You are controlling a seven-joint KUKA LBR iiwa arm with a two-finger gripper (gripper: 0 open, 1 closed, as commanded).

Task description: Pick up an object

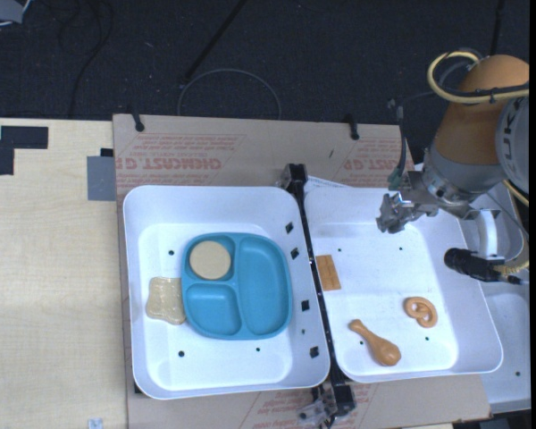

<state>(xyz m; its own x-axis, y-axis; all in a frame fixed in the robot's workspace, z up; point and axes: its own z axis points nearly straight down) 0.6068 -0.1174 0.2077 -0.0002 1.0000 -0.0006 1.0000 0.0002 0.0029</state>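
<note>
**Gripper high in right bin, nothing grasped — miss risk on small parts**

I'm seeing the gripper over the back of the right bin, above bare floor. Whether the claw is released or clenched, I cannot tell at this angle; nothing visible in it.

Candidates in that bin: pretzel near the front right, wooden spoon at the front centre, flat orange piece just beside the divider. All well apart from the gripper.

Left bin has the blue tray with a round cracker in one compartment, and a beige piece touching the tray's left edge.

Risks as I judge them:
- Straight descent from here closes on nothing.
- Orange piece lies flat and hugs the wall; fingers may clip the divider.
- Spoon handle is thin and could pivot out.
- Pretzel is small and may get nudged instead of grasped.
</note>
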